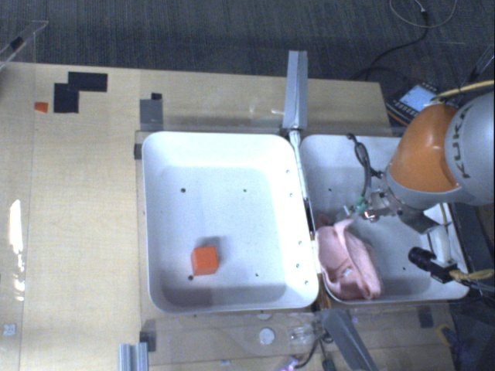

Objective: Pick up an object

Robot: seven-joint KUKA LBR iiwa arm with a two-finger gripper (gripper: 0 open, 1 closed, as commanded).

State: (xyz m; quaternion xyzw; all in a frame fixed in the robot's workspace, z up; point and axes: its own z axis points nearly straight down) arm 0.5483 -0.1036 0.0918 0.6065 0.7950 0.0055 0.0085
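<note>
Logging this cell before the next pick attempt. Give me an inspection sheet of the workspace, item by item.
Surface: pale wooden bench bearing two white bins side by side.
Job's things: orange block in the left bin, near its front; pink cloth in the right bin, against the front left corner.
Clutter: black shapes and a small orange tag at the bench's far left.
Grippers: gripper over the right bin, above the cloth; finger state unclear.
Cables: thin cable looping on the floor.
Surroundings: dark carpet.
</note>
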